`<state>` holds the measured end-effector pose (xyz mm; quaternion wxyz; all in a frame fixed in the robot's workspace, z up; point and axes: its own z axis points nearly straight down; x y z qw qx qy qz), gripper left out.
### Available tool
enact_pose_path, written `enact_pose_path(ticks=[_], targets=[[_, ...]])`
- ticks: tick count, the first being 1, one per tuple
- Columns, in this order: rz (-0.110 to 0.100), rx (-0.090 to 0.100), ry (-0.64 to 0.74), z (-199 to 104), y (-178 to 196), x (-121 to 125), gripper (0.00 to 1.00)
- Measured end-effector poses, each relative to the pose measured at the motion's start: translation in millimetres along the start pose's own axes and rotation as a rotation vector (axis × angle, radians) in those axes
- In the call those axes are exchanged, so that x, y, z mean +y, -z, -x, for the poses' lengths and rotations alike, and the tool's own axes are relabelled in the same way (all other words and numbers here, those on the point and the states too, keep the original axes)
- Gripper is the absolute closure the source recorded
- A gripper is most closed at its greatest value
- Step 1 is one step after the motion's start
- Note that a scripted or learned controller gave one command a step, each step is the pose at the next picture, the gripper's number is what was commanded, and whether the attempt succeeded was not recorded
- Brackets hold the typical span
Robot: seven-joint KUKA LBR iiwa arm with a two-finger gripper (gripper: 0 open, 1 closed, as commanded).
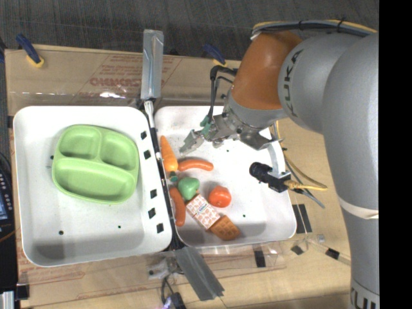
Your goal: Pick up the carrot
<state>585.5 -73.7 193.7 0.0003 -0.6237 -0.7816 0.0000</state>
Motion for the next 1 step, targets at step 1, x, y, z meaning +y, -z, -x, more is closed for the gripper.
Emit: enact_pose_path(ticks=[1], targets=[[0.021, -0.01, 0.112, 23.8, -89.4, -11.4, 0.0]])
